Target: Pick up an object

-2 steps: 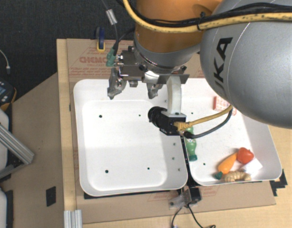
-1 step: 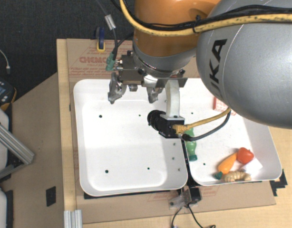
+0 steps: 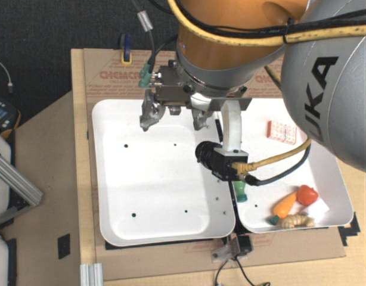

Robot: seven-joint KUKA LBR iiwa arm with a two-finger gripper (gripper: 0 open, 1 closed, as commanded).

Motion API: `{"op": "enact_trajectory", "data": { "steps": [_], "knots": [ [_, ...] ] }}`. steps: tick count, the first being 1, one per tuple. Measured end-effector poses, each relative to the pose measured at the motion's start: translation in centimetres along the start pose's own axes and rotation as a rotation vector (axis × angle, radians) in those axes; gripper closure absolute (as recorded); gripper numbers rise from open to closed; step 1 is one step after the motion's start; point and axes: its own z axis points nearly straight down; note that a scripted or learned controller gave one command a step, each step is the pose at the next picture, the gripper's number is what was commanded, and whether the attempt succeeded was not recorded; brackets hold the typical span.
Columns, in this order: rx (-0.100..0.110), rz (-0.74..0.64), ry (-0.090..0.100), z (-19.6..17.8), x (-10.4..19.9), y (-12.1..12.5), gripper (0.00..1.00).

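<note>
Several small objects, among them a carrot (image 3: 285, 205) and a red tomato (image 3: 307, 194), are gathered in the right bin's (image 3: 332, 177) near corner, well apart from the pincer (image 3: 174, 119). Its fingers are spread wide with nothing between them, poised over the left bin's (image 3: 111, 177) far edge, so nothing is judged grasped yet. A pink card (image 3: 282, 131) lies to its right.

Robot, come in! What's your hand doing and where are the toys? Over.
Hand open over left bin, nothing held. Carrot, tomato, pink card in right bin. Nothing blocking.
</note>
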Motion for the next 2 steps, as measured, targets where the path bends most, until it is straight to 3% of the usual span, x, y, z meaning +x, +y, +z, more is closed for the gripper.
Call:
{"op": "enact_trajectory", "data": {
  "steps": [1, 2],
  "knots": [
    [-0.003, 0.001, 0.001, -8.4, 0.0, 0.2, 0.0],
    [-0.003, 0.006, -0.002, -10.1, 0.0, 8.2, 0.0]
  ]
}}
